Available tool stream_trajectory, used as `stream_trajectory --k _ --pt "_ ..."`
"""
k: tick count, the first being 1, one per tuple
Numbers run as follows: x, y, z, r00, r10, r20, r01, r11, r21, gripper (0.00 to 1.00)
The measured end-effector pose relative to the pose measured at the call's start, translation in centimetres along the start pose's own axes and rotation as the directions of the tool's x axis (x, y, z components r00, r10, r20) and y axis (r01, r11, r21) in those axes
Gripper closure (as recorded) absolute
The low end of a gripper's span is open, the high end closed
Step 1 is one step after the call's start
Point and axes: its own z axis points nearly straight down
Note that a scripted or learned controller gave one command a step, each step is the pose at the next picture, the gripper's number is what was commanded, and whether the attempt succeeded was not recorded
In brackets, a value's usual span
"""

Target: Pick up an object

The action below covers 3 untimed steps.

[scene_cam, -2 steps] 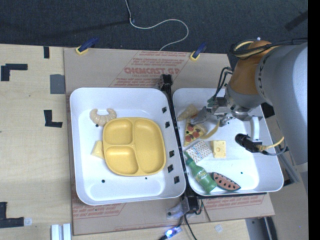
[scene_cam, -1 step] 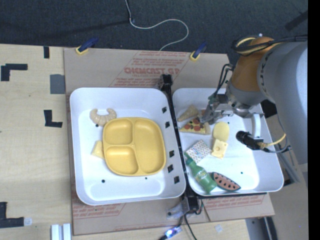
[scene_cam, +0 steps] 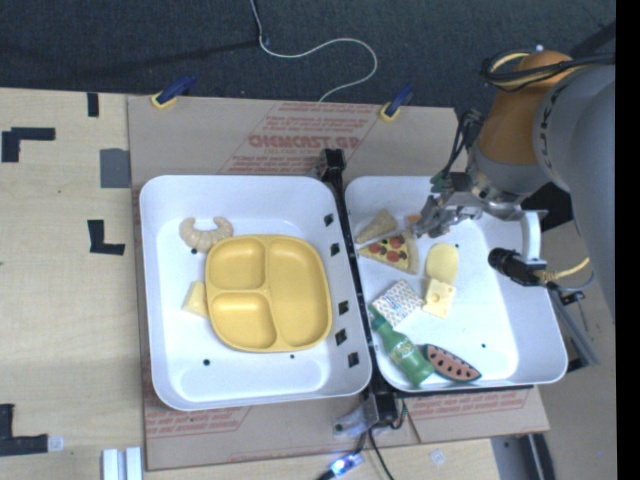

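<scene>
Gripper point(scene_cam: 432, 218) of the grey arm hangs low over the right bin point(scene_cam: 520, 358), near its twelve o'clock edge; whether the fingers are spread or pressed together I cannot tell, and nothing shows between them. Just at its eight o'clock lies a pizza slice point(scene_cam: 391, 252), with a pale wedge of sandwich point(scene_cam: 377, 227) touching it at eleven o'clock. At the gripper's six o'clock sits a yellow lemon-shaped piece point(scene_cam: 443, 262), and touching that from below, a block of holed cheese point(scene_cam: 438, 297). A small checked packet point(scene_cam: 397, 301) lies at the cheese's nine o'clock. Toward the bin's six o'clock edge rest a green bottle point(scene_cam: 400, 347) and a watermelon slice point(scene_cam: 452, 363), side by side. The left bin point(scene_cam: 165, 368) bears a yellow divided plate point(scene_cam: 268, 292), a croissant point(scene_cam: 204, 231) at its eleven o'clock and a yellow wedge point(scene_cam: 194, 298) at its nine o'clock.
</scene>
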Motion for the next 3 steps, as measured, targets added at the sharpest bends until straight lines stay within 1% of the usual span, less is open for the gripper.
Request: stream_trajectory --k 1,2,3 --pt "0.0 0.4 -6.4 1.0 -0.001 0.0 0.001 1.0 -0.003 1.0" --pt "0.1 0.4 -8.3 1.0 -0.001 -0.001 0.001 1.0 0.002 1.0" --pt "4.5 2.9 -8.5 1.0 -0.005 -0.002 0.005 1.0 0.002 1.0"
